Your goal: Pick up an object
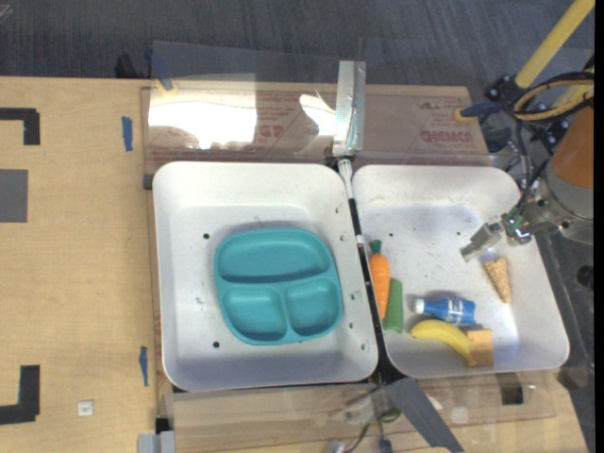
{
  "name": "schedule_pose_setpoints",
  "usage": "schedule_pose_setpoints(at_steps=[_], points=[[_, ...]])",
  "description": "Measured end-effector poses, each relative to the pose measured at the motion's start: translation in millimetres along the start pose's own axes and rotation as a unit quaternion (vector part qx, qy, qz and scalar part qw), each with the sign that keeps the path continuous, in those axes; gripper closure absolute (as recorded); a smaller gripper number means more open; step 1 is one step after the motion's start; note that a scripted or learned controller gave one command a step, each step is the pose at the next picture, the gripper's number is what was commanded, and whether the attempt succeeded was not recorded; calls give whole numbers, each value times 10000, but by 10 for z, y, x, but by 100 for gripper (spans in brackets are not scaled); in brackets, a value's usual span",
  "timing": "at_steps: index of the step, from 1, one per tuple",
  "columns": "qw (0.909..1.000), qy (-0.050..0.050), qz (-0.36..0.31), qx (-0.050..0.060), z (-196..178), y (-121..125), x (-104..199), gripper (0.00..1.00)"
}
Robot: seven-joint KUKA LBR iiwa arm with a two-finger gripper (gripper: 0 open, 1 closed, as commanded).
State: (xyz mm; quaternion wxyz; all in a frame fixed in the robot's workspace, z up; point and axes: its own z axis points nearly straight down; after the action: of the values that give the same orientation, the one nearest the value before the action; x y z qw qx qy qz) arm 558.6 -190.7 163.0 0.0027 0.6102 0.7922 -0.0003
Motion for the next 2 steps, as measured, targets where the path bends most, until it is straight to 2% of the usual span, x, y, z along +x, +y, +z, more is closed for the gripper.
schedule_pose_setpoints(at_steps=[1, 2], points=[[9998, 36, -205, -50, 625, -318, 88, 0], [9998, 44, -207, -42, 636, -321, 95, 0]])
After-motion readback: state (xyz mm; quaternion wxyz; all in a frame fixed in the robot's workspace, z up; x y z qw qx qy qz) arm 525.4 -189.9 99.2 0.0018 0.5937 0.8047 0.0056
